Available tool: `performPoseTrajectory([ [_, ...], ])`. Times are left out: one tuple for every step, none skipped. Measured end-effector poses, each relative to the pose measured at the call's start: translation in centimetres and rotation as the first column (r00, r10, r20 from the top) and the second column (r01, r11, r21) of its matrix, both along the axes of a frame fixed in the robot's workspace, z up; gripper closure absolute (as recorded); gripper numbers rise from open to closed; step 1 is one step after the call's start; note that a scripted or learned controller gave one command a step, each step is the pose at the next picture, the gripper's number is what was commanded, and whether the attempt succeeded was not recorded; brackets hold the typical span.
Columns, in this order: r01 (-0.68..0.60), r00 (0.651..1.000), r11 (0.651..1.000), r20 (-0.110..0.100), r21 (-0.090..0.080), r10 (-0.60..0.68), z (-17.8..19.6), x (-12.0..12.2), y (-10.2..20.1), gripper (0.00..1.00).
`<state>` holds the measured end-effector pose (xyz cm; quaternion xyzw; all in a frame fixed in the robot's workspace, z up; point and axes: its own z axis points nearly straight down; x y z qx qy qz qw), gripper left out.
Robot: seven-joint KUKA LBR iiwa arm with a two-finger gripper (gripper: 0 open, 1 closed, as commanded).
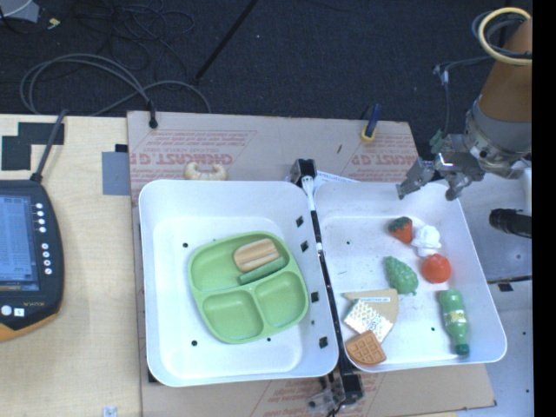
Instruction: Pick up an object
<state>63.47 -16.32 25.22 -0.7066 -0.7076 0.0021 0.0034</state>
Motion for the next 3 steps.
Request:
performPoseTrajectory([
  [0.002, 1.000, 1.000, -0.001, -0.001, -0.002, -15.8, -5.4, 7.3, 0.00],
  [-0.005, 1.000, 1.000, 0.006, 0.009, 0.005, -11.2, -2.8, 13.6, 0.00],
  [-0.022, 1.000, 0.999, -0.001, 0.038, 0.022, -10.5, -2.6, 15.5, 1.00],
])
